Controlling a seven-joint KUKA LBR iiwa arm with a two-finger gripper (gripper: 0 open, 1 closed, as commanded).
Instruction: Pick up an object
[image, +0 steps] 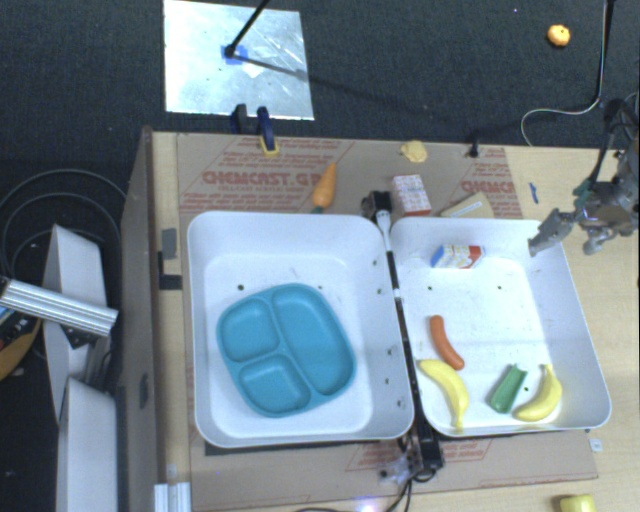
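Note:
The right bin (560, 300) holds a small white, blue and red carton (457, 257), an orange-red sausage (446, 343), a yellow banana (447, 390), a green block (507, 388) and a second banana (540, 397). My gripper (572, 240) hangs over the bin's far right corner, to the right of the carton and well apart from it. Its fingers are spread open with nothing between them.
The left bin (215, 250) holds a blue divided plate (286, 347). Behind the bins on the cardboard lie a carrot (324, 186), a small pink and white box (411, 194) and a yellow lump (414, 152). A silver sheet (238, 60) lies further back.

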